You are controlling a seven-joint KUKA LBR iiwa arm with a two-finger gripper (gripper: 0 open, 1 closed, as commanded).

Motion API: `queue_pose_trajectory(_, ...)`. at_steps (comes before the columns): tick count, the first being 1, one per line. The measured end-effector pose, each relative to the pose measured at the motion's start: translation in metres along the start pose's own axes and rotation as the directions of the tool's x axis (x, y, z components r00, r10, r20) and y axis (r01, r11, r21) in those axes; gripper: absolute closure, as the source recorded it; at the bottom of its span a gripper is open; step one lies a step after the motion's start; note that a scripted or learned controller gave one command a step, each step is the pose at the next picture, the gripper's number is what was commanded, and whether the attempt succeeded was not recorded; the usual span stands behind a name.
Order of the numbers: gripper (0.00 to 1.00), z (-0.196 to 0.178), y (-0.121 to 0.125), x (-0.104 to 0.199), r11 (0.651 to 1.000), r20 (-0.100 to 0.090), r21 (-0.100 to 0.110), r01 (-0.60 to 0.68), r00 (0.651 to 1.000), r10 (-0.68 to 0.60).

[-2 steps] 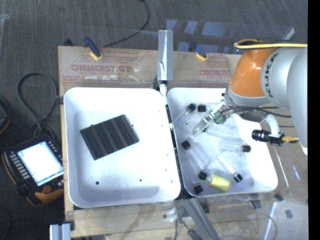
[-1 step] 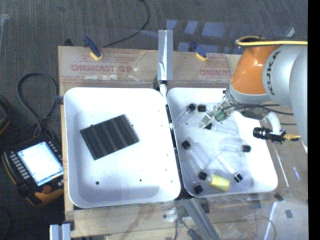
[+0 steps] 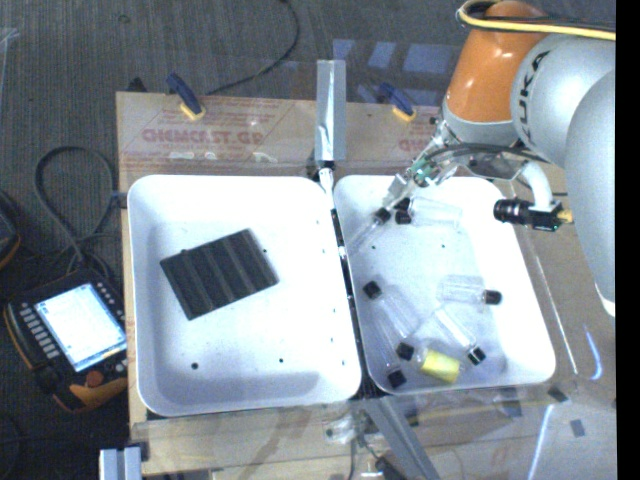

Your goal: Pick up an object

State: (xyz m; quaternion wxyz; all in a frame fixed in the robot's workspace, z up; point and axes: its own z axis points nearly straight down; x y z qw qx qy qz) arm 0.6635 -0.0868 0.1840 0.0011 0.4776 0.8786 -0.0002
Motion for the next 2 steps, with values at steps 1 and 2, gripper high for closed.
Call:
queue_pose_trajectory(1, 1.00, -0.009, 0.000, 0.000, 1.000, 0.003, 0.000, 0.001, 1.000, -0.001)
queue_pose_trajectory(2, 1.00, -0.029, 0.029, 0.042, 1.000, -0.001, 0.000, -0.019, 1.000, 0.019)
